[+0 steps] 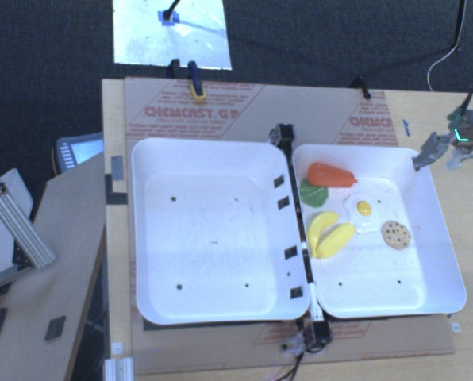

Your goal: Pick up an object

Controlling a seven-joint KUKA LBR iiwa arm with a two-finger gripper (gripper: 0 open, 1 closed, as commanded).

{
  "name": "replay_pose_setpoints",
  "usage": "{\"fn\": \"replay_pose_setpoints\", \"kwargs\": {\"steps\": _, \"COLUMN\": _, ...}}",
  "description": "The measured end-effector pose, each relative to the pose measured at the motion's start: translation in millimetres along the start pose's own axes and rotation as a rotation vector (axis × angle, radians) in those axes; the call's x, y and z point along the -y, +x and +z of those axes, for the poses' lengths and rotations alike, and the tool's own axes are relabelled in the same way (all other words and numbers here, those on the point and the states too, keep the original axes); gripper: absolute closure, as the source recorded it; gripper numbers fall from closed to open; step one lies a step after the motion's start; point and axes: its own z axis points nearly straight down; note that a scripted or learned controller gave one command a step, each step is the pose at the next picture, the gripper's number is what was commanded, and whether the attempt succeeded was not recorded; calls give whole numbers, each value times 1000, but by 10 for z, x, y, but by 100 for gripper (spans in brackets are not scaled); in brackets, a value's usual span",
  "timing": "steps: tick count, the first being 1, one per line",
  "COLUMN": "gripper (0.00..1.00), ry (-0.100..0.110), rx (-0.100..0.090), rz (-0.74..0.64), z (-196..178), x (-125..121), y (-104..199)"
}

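Sitting in the right bin (435, 236) are all the toys, bunched up near its upper left part, close to the wall between the two bins. That makes sense, because they need to lie where the arm coming in from the right side of the frame can get to them. An orange carrot (332, 175) lies on top of the group, with its long side running left to right and tipping a little down toward the right. Just under it is a green leafy piece (312, 194). Lower down are two yellow banana pieces (329, 234), lying slanted, with their ends pointing to the upper right and lower left. A fried egg (363, 209) lies flat beside them, and a round cookie (395, 234) sits to its lower right; these two have no long side. The left bin (213, 228) is next to it. The gripper (447, 147) hangs at the right edge of the frame, above the right bin's upper right corner, well apart from the toys. I cannot tell how its jaws stand, and nothing is in them that I can see.
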Motion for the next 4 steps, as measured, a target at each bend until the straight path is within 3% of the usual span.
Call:
{"fn": "replay_pose_setpoints", "kwargs": {"steps": 1, "gripper": 100, "ry": -4, "rx": 1, "rz": -3, "z": -115, "x": -10, "y": -1}}
{"fn": "replay_pose_setpoints", "kwargs": {"steps": 2, "gripper": 100, "ry": -4, "rx": -4, "rz": -10, "z": -779, "x": 560, "y": 865}}
{"fn": "replay_pose_setpoints", "kwargs": {"steps": 3, "gripper": 100, "ry": -2, "rx": -4, "rz": -10, "z": -952, "x": 739, "y": 1859}}
{"fn": "replay_pose_setpoints", "kwargs": {"steps": 4, "gripper": 100, "ry": -4, "rx": -5, "rz": -10, "z": -1532, "x": 951, "y": 2684}}
